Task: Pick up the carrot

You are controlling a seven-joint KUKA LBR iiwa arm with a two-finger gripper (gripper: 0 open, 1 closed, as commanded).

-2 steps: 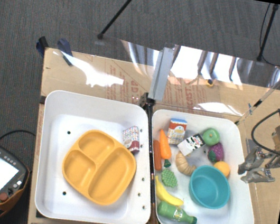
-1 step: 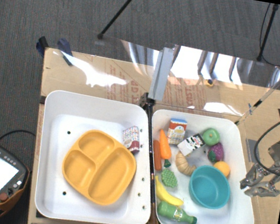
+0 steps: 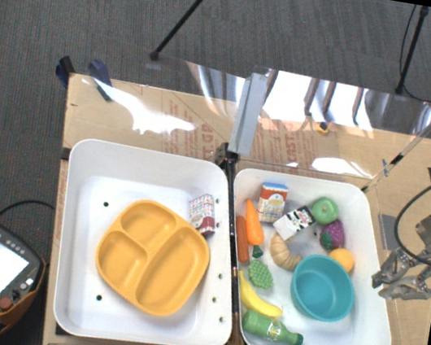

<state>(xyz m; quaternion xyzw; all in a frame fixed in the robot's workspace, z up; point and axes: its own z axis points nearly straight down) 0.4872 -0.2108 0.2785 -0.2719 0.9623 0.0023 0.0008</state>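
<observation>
- The carrot [image 3: 254, 222] lies in the right bin [image 3: 381, 238], near that bin's left wall, pointing roughly from the far side toward the near side.
- Just left of the carrot lies a reddish sausage-like piece [image 3: 242, 240]; just beside its upper end stands a small carton [image 3: 271, 201].
- To its right lie a croissant [image 3: 285, 252] and a black-and-white carton [image 3: 296, 221]; below it sit a green bumpy piece [image 3: 261, 274], a banana [image 3: 257, 297] and a green bottle [image 3: 271, 329].
- A teal bowl [image 3: 322, 288], an orange [image 3: 341, 258], purple grapes [image 3: 334, 232] and a green apple [image 3: 324, 210] fill the bin's right half.
- The left bin [image 3: 89, 187] holds a yellow divided plate [image 3: 153, 256] and a small can [image 3: 203, 212].
- The gripper [image 3: 403, 282] hangs outside the right bin's right edge, over the tabletop [image 3: 126, 115], well apart from the carrot, with nothing visibly held; whether it is open I cannot tell.
</observation>
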